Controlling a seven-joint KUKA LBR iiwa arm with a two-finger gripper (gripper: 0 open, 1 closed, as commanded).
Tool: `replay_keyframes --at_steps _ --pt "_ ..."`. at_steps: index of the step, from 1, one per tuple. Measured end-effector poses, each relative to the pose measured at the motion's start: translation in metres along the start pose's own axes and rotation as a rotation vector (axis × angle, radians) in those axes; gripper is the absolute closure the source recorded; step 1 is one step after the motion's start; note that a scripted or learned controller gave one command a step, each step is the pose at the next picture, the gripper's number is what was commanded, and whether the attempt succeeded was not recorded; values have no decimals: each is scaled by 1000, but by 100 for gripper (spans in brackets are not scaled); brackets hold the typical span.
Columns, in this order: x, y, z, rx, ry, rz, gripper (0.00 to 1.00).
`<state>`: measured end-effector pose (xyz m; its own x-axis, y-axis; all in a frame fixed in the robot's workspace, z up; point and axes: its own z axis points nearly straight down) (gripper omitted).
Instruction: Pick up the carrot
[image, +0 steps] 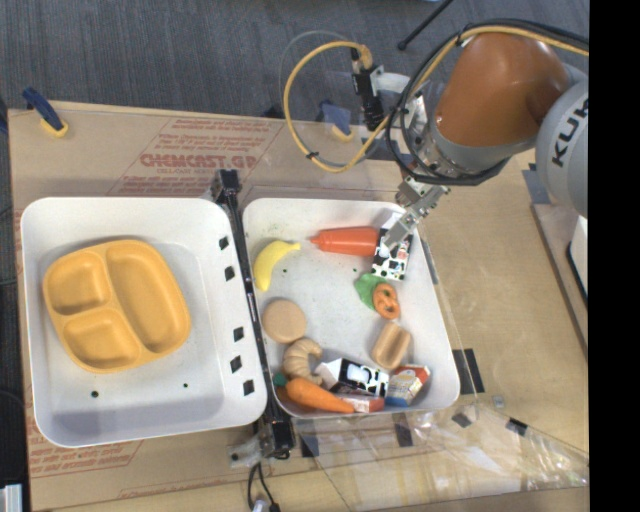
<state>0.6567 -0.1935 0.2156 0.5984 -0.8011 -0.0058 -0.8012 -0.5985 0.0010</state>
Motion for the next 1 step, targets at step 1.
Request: replay_keyframes --at_steps 1 --pt "-33 -26 -12 1 1 349 100"
